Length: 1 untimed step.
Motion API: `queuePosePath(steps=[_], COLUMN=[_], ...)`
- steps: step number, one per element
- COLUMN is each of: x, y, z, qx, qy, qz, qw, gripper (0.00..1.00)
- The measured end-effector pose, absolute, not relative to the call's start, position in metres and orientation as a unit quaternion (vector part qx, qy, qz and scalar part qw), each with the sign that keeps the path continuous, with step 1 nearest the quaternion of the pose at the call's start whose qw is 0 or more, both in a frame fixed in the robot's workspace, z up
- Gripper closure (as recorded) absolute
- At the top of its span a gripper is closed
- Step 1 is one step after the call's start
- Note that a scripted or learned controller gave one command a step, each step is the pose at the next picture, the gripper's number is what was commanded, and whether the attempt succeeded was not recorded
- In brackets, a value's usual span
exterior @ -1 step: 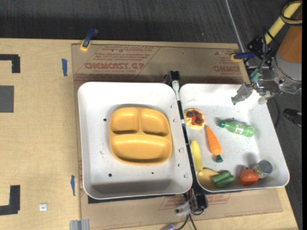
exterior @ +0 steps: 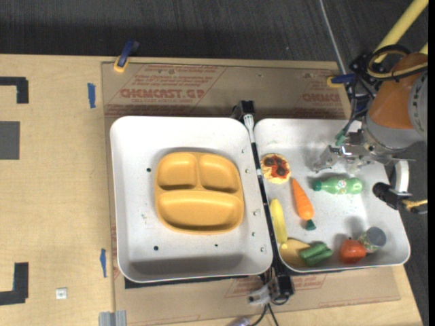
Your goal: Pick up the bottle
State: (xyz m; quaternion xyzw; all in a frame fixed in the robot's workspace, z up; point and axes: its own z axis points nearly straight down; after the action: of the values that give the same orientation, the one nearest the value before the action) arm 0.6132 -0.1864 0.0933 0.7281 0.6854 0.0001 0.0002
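Observation:
The bottle (exterior: 338, 185) is green with a pale label and lies on its side in the right bin (exterior: 397, 250), near the middle right. My gripper (exterior: 342, 153) hangs just beyond it, toward the bin's far side, a little above the floor. It is open and holds nothing. The grey arm with its orange band (exterior: 401, 107) comes in from the upper right.
The right bin also holds a pizza slice (exterior: 275, 167), a carrot (exterior: 302, 202), a banana (exterior: 278, 221), a green pepper (exterior: 315, 252), a red tomato (exterior: 353, 250) and a grey round piece (exterior: 374, 236). A yellow divided plate (exterior: 199, 189) lies in the left bin (exterior: 129, 182).

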Motion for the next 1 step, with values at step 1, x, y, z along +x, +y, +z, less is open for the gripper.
queuePosePath(steps=[1], x=[0.5542], y=[-0.1741], z=[0.0864], qx=[0.719], qy=[0.695], qz=[0.0007], qw=[0.001], gripper=[0.0])
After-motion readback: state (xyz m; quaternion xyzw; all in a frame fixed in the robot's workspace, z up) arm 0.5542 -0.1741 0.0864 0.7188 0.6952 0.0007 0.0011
